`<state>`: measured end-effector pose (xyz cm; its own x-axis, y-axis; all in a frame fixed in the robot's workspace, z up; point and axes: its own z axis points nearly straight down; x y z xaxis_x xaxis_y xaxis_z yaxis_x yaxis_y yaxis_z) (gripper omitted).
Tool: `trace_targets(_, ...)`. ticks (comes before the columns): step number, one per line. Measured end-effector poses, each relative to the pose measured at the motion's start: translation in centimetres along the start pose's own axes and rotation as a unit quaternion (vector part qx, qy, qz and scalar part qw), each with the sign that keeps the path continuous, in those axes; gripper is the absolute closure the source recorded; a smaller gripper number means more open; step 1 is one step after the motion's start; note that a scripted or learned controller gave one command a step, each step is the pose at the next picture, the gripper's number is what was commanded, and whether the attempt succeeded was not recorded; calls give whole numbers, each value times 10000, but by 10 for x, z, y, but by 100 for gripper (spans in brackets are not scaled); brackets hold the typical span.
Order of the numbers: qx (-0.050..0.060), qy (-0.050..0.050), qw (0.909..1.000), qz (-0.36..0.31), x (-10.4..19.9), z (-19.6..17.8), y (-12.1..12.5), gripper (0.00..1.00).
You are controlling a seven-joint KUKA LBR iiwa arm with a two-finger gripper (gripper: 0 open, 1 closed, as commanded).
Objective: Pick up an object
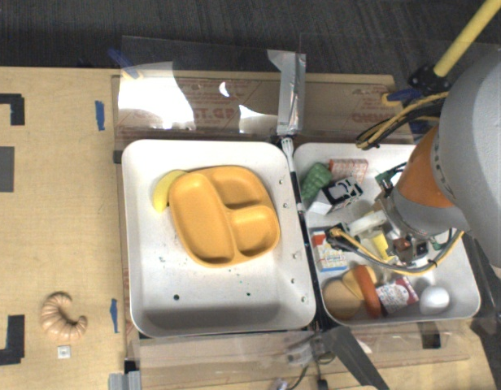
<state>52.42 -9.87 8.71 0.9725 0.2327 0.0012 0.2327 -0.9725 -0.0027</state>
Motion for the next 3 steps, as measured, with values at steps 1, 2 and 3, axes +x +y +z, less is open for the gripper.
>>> trace_targets(1,-8,13,10000,-4,1,-11,0,100)
trace_targets(2,-23,39,10000,32,-24,-1,-14,100)
trace_targets(3,7,15,9999,135,5,-99,-80,100)
